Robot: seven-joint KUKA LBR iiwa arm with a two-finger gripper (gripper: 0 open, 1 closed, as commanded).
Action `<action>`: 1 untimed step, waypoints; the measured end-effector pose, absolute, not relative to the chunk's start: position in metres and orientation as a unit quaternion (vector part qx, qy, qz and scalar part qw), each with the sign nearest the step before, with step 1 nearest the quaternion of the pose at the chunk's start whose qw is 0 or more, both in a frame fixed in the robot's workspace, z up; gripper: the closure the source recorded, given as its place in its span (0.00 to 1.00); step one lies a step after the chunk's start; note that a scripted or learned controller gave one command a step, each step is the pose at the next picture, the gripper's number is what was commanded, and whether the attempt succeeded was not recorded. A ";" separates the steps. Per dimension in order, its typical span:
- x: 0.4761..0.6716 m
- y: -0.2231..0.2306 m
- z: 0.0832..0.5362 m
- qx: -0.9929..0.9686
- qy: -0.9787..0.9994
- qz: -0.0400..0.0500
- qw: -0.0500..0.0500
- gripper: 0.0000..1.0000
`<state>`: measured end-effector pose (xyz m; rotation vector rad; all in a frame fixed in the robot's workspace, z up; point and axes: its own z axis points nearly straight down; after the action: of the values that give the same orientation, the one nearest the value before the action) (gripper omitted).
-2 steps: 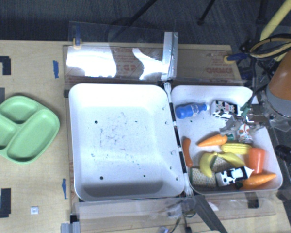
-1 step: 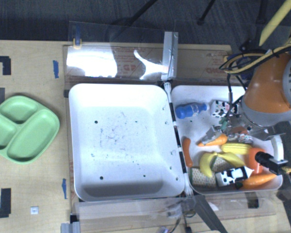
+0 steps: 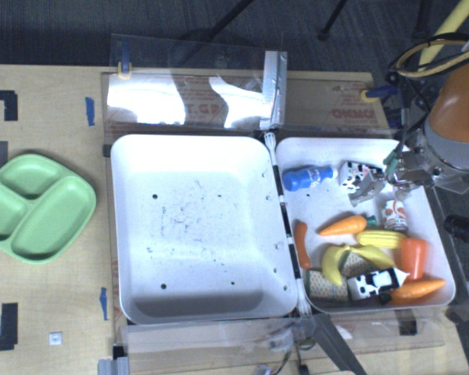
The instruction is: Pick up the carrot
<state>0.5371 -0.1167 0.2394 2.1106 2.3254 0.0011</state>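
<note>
Two white bins sit side by side on the wooden bench, and a green divided plate lies near its left edge. The carrot, orange, smooth and tapered, lies mid-way across the right bin above a banana. The gripper hovers over that bin's far right corner, with nothing seen in its grasp; how far apart it stands cannot be told.

The grey arm with its orange band is cut off by the right edge, and its hand's metal fingers are too blurred to read.
</note>
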 end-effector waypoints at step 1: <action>0.519 -0.122 0.188 0.530 0.848 0.000 0.000 0.00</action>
<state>0.5188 -0.1217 0.1880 1.6656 2.6645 0.0007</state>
